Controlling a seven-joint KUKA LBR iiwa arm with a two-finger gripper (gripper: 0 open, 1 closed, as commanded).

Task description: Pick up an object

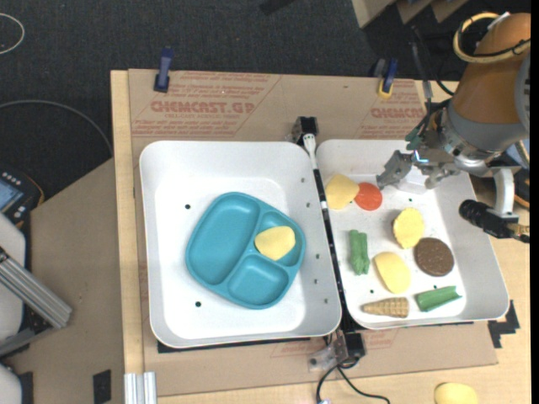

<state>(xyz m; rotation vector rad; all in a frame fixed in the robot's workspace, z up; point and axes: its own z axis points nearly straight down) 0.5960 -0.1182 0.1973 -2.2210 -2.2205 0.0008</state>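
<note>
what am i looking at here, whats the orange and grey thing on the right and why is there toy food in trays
The grey and orange thing is a robot arm, and its two-finger gripper hangs over the back of the right shallow white bin. One fixed camera looks down on the bench at a slant. That bin holds plastic toy food: a red tomato, yellow pieces, a green bean pod, a brown round cookie and a corn cob. The left white bin holds a teal divided plate with one yellow piece on it. The arm is meant to pick something up; nothing is visibly between its fingers.
</note>
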